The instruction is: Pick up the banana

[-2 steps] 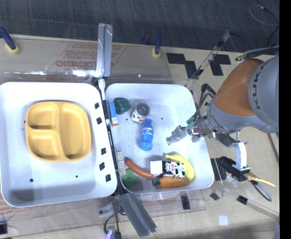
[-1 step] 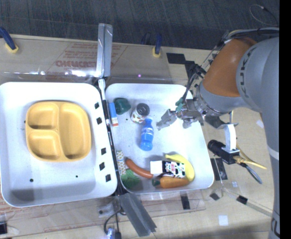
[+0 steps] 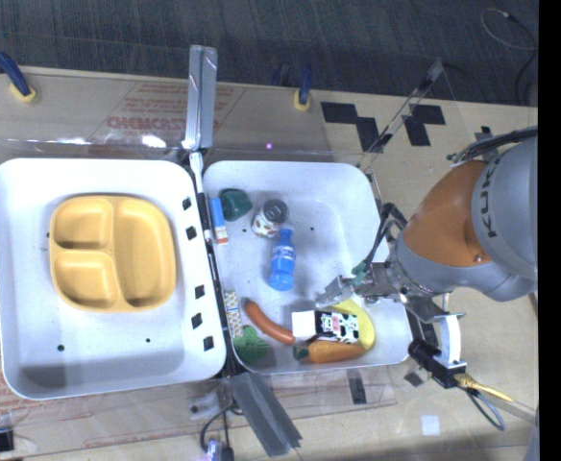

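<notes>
Gripper positioned just above the banana; finger state cannot be told
Banana judged light, soft, easily bruised; mid-body hold across its width is advised

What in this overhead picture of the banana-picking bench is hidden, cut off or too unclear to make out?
- Banana: mostly covered by a black-and-white item lying on it, camera view.
- Pincer: blurred and small against the wrist; its state is unreadable.
- Arm: cut off at the right side.
- Can: too small to read.
</notes>
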